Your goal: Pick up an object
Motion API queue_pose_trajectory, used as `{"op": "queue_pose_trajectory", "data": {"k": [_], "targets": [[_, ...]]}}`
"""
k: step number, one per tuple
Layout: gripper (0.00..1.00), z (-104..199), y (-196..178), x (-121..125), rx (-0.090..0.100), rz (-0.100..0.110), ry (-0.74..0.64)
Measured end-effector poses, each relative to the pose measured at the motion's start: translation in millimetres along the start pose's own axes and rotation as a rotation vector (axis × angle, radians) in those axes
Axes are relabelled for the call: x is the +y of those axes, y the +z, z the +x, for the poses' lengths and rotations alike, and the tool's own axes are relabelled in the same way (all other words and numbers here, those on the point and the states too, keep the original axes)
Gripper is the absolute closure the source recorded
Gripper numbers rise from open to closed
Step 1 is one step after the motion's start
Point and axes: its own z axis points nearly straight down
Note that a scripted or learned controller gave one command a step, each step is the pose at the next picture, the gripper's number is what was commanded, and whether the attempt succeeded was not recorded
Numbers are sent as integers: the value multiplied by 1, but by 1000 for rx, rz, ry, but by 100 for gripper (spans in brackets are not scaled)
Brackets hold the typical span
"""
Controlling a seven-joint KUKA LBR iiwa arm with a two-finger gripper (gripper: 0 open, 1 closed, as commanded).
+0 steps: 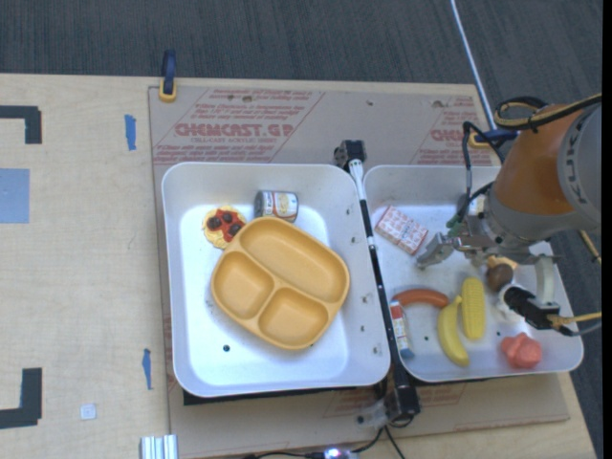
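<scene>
The pincer (442, 250) hovers over the right bin (570, 360) (beside a banana (451, 335)), nothing between its fingers.

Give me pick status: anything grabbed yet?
Done: the arm is over the right bin, gripper low between the pink card and the hot dog. In hand: nothing visible between the fingers, which look apart. Left: close on an item and lift; banana and corn lie untouched.

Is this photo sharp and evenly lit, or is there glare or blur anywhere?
Camera view: lighting is soft and even, with faint shadows beside the yellow divided plate and inside the left bin; no strong glare on the white plastic. Toys like the banana look crisp; the gripper is slightly soft.
</scene>
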Motion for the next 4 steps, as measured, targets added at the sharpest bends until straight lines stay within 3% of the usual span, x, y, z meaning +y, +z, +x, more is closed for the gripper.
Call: {"op": "queue_pose_trajectory", "data": {"k": [1,2,3,4], "targets": [[0,41,0,-49,1,-2,0],[0,46,-1,-84,1,-3,0],[100,46,-11,-82,0,-9,1],[100,130,-99,-91,2,-1,-2]]}}
